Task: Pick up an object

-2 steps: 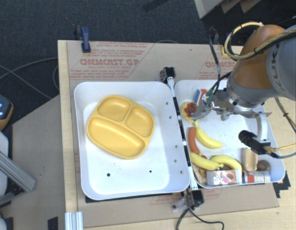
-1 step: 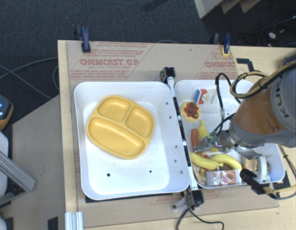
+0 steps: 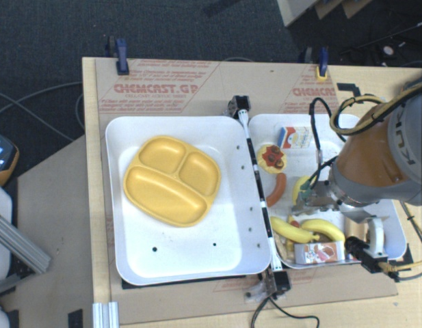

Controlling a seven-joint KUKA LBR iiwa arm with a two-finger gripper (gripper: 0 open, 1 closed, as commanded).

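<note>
Plywood surface (image 3: pixel 163 87) over dark floor, pinned at the far edge by two blue clamps (image 3: pixel 120 55). On it, two white bins side by side. Left bin (image 3: pixel 122 238): one yellow divided plate (image 3: pixel 171 180), lying flat. Right bin (image 3: pixel 265 125): small carton (image 3: pixel 293 137) at the far end, round red-and-yellow item (image 3: pixel 271 156) just beside it, reddish sausage (image 3: pixel 276 188) along the left wall, two bananas (image 3: pixel 293 231) near the front, red-and-white box (image 3: pixel 319 253) against the front wall. Reaching in from the right, grey arm (image 3: pixel 375 162) low over that bin, gripper (image 3: pixel 308 195) just above the bananas. Grip hidden under the wrist; clenched or released, cannot tell.
</note>
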